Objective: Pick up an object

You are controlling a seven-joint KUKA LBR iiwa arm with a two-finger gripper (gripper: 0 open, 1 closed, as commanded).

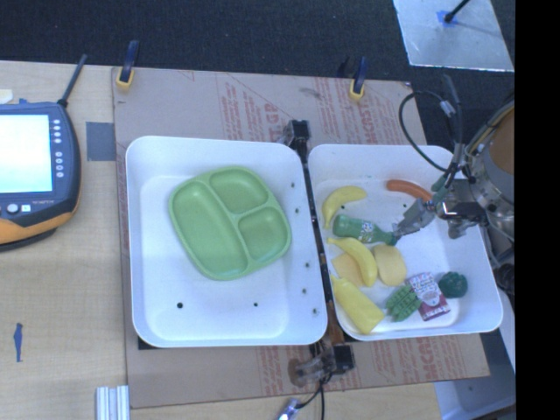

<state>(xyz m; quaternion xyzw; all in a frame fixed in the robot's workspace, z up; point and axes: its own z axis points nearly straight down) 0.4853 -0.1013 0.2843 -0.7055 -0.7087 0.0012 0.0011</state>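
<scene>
Starting at the bench's near edge, the right bin carries its load of toy food in its left and near parts. In its near left corner lies a yellow wedge, and just right of that a green leafy piece touches a small red and white packet. A dark green lump sits beside the packet, toward the bin's right wall. A little farther in, a pale yellow potato-like piece rests against a banana, with an orange-tinted slice tucked at the banana's left. Beyond them a green bottle-shaped toy lies on its side, its narrow end pointing right. The gripper comes in from the right wall at a low slant, and its tip is at or just beside that narrow end; whether the fingers are spread or closed cannot be told from here, nor whether they have anything between them. Farther still, a second banana curves along the left wall, and an orange sausage lies near the far wall.

The left bin holds one thing, a green divided plate with three compartments, set near its middle and turned at an angle.

On the bench's far left edge rests a grey control pendant with a bright screen.
</scene>
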